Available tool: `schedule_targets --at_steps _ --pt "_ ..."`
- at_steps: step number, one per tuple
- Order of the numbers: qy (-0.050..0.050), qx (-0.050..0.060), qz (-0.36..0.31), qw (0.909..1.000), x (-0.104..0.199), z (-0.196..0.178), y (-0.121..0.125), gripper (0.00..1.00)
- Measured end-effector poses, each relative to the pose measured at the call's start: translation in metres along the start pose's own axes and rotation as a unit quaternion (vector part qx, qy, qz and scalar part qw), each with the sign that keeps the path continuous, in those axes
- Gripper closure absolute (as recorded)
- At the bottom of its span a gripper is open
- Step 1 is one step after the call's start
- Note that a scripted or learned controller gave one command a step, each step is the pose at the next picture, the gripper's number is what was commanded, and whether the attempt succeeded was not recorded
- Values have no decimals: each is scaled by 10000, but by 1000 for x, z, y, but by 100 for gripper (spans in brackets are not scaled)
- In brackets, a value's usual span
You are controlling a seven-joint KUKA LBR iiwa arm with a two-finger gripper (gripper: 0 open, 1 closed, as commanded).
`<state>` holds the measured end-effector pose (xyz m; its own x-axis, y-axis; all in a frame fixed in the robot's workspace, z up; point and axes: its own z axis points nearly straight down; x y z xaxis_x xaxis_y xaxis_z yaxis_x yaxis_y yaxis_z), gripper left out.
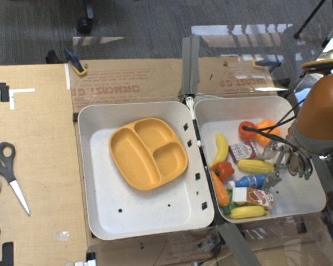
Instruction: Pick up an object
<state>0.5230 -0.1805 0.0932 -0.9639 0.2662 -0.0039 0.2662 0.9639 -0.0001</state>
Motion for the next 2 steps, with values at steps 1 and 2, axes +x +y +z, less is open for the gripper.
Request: schedule_targets --at_steps 1,2 --pt "6 -2 768 9970 -9 1 91 0" --pt "15 5 1600 9871 31 1 80 0"
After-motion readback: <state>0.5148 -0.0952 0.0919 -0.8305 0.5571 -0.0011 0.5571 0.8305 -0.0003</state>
